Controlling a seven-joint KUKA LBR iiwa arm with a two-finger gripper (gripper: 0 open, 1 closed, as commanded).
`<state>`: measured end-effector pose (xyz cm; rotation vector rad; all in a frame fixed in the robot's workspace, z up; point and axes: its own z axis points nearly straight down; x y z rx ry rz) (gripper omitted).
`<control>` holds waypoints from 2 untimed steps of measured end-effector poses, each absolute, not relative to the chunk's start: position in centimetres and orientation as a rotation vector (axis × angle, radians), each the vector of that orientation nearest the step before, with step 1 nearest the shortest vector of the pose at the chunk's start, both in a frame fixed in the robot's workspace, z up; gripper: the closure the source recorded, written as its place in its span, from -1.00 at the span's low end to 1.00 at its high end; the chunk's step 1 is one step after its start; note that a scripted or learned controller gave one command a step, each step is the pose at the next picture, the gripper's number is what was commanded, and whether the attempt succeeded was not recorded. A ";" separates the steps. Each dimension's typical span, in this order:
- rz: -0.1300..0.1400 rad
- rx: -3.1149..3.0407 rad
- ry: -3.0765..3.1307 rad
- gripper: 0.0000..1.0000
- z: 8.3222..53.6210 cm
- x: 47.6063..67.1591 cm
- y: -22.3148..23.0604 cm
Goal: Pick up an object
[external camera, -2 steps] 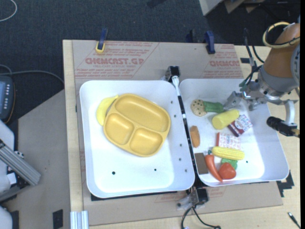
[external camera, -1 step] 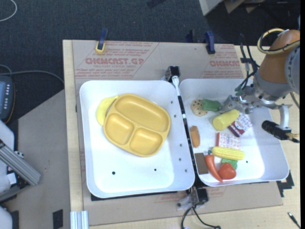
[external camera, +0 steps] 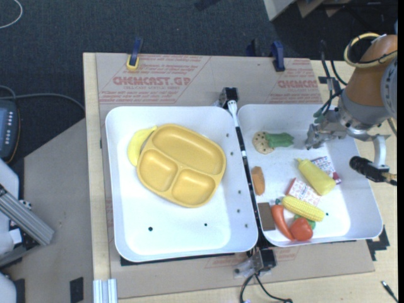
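Pincer (external camera: 314, 137) low over the far part of the right bin (external camera: 366, 223), coming in from the right. Tips dark and small from above; cannot tell whether spread or closed, and nothing is seen between them.

Nearest candidate: green-stemmed toy with pale round head (external camera: 272, 141), lying flat just left of the pincer, apart from it. Looks like light, hard moulded plastic, likely smooth and prone to slip. Judged best hold: across the narrow green stem rather than the round head.

Just below the pincer, yellow block (external camera: 317, 176), chunky and stiff, resting on a printed packet (external camera: 325, 166). Take it across the short width.

Further below: corn cob (external camera: 303, 207), one; red-and-white packet (external camera: 302, 191), one, thin and flat, hard to pinch; carrot (external camera: 281, 222), one; red tomato-like piece (external camera: 302, 230), one, rounded, likely to roll. Down-left: orange bread-like piece (external camera: 258, 180), one; brown bar (external camera: 266, 216), one, against the bin wall.

Far left, in the left bin (external camera: 177, 242): one yellow divided tray (external camera: 181, 165), three compartments, over one yellow plate (external camera: 136, 145). Too broad for an easy pinch.

Bins: two, on the table (external camera: 101, 81).
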<state>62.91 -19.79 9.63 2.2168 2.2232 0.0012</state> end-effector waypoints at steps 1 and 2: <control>0.005 2.214 2.219 1.00 14.9 64.0 -19.4; 0.006 2.214 2.216 1.00 21.3 64.5 -19.9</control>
